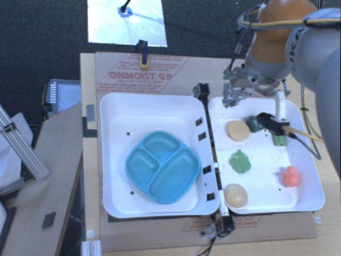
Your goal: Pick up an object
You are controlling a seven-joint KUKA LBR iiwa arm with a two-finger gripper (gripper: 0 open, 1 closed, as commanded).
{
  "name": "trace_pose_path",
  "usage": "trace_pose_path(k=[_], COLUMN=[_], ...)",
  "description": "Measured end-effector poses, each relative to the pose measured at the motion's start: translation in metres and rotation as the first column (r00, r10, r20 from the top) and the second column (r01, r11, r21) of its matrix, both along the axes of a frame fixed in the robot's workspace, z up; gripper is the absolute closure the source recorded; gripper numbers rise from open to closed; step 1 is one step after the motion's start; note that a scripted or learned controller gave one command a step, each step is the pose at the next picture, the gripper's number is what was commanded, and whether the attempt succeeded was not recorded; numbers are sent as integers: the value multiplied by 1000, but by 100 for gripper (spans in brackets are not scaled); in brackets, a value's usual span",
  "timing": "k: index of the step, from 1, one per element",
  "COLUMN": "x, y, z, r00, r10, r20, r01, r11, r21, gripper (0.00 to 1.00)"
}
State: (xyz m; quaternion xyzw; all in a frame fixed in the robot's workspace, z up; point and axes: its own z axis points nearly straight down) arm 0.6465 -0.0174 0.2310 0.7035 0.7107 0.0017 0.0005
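My jaws point(233, 99) hang over the right bin's point(306, 196) far corner; I cannot tell their state. Nothing is lifted yet: the tan round piece point(238, 130) lies just below them.

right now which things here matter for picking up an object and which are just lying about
For the job: gripper, tan round piece, green leafy piece, beige ball, pink toy, right bin.
Lying about: blue divided plate, left bin.
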Motion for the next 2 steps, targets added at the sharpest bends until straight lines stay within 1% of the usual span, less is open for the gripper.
trace_pose_path(k=[1, 2], x=[2, -4], y=[54, 104], z=[10, 10], r00=[1000, 1000], r10=[0, -1], r20=[0, -1], r01=[0, 1], r11=[1000, 1000], r21=[1, 0], gripper=[100, 100])
